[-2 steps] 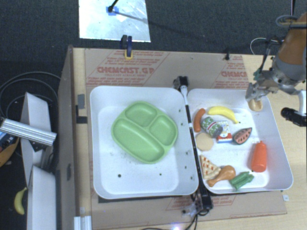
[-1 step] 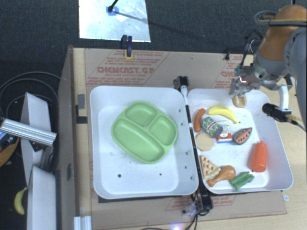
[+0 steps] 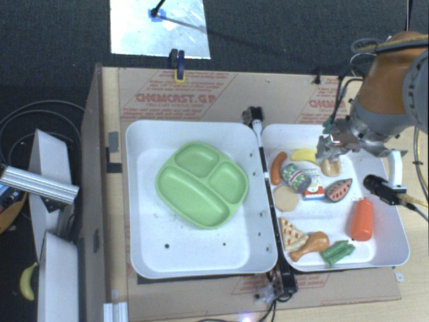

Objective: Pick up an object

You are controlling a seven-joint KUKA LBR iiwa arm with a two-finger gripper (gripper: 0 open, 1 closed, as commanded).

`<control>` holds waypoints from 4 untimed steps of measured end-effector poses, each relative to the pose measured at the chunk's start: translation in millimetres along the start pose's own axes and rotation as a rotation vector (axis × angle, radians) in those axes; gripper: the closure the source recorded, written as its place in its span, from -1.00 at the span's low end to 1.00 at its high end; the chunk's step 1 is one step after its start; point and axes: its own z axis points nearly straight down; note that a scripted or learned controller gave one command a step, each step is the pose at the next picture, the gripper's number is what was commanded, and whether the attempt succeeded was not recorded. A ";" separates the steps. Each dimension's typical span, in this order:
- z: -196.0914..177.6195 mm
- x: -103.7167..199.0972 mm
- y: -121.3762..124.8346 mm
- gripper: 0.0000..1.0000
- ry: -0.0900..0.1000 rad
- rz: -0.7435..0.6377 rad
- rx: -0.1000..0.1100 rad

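Camera view puts our gripper [image 3: 330, 154] low over the right bin [image 3: 395, 243] above a tan piece [image 3: 330, 168], nothing lifted yet, and we cannot tell its grip state.

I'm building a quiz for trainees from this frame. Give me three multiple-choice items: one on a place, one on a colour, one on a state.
1. Where is the divided plate?
A. left bin
B. right bin
C. on the cardboard

2. What colour is the plate?
A. white
B. green
C. orange

3. Where is the gripper?
A. over the plate
B. over the right bin's far side, near the banana
C. outside both bins

Key: 1 A, it lies alone in the left bin; 2 B, pale green; 3 B, it hangs beside the banana.
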 end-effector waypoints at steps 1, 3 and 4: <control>0.4 -1.6 3.3 -1.00 -0.002 0.000 -0.006; 104.5 6.1 -0.1 -1.00 -0.016 0.001 -0.024; 103.2 -1.6 -5.7 -1.00 -0.009 -0.002 -0.030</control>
